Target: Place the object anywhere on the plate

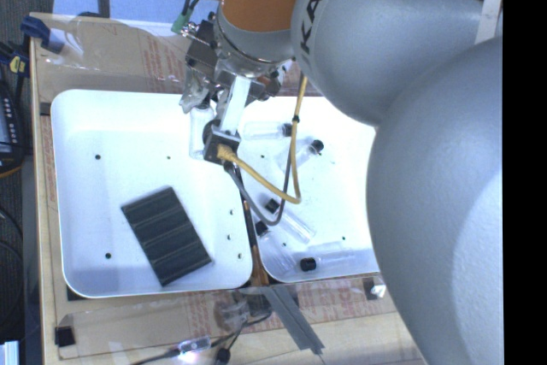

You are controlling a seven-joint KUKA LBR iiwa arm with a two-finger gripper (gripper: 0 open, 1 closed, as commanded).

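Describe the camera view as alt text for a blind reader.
A grey, orange-banded arm reaches from the right, its gripper near the seam between two white bins. A dark ribbed slab lies in the left bin.

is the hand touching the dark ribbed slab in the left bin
Apart. The camera view shows bare white floor of the left bin between the hand and the dark ribbed slab.

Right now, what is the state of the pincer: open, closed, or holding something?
Pincer: cannot be told from this view. The dark ribbed slab lies in the left bin, apart from it.
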